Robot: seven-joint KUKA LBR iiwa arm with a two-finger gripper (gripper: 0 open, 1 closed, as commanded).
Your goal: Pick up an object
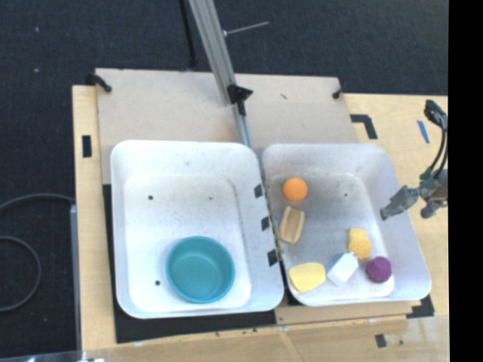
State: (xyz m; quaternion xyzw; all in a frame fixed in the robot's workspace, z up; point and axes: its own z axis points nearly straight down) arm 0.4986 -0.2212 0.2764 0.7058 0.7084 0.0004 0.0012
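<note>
The things that could be picked up are all lying in the right bin (392,179), in the lower right part of the frame. An orange ball (295,189) is sitting near that bin's upper left, and a tan block (291,225) is lying just below it, tilted a little. Along the bin's lower edge a pale yellow object (306,276) is resting at the left, with a small white block (343,268) touching or nearly touching its right side. A yellow object (360,242) is sitting just above the white block, and a purple ball (379,268) is lying to the right of both, near the bin's lower right corner. The gripper (395,205) is hanging at the right rim of this bin, near the frame's right edge, above and to the right of the yellow object and well apart from the orange ball; it is not touching any of the objects, and how its jaws are standing cannot be told, since it is showing as a small dark shape. The left bin (136,164) is occupying the lower middle left of the frame, side by side with the right one, and a teal bowl (200,268) is sitting upright in its lower part.
</note>
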